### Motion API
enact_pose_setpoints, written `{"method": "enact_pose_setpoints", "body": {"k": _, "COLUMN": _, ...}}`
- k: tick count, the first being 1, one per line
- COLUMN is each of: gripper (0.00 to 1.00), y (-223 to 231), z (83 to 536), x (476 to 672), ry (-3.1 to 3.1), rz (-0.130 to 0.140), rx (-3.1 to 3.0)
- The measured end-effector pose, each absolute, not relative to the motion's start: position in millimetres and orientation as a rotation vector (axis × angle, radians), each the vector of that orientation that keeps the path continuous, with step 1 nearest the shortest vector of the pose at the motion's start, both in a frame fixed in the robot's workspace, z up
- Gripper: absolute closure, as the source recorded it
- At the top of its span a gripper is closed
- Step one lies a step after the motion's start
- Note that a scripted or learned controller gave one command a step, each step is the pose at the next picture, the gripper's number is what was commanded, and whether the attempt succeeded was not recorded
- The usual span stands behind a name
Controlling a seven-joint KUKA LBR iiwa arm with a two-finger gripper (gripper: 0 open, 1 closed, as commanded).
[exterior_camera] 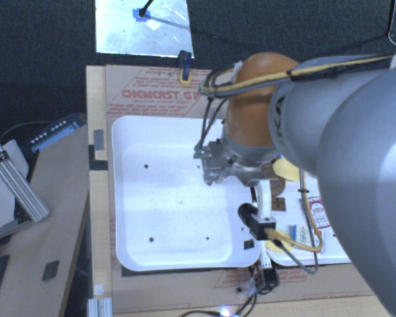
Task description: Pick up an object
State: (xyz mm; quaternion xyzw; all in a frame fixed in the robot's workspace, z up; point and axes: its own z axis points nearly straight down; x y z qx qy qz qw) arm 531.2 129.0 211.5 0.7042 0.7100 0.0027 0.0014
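Note:
My arm comes in from the right, and its orange band point(261, 98) hangs over the divide between the two bins. The gripper point(211, 162) points down at the right edge of the left white bin point(129, 177). Parts of several objects show in the right bin point(330, 256) past the arm: a yellow piece point(288, 171), a small brown item point(278, 203), a red-printed white pack point(317, 215) and a blue-marked one point(293, 232). The arm hides most of that bin.
A brown cardboard sheet point(152, 94) with red print lies under the bins. A yellow and blue clamp point(184, 68) sits at its far edge. A shiny plate point(142, 18) lies behind, and metal rails point(13, 183) stand at the left.

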Motion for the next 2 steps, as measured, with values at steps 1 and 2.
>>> {"method": "enact_pose_setpoints", "body": {"k": 1, "gripper": 1.0, "y": 224.0, "z": 404.9, "x": 488.7, "ry": 2.237, "rz": 0.03, "rx": 2.201}}
{"method": "enact_pose_setpoints", "body": {"k": 2, "gripper": 1.0, "y": 223.3, "z": 389.7, "x": 552.9, "ry": 2.22, "rz": 0.004, "rx": 2.22}}
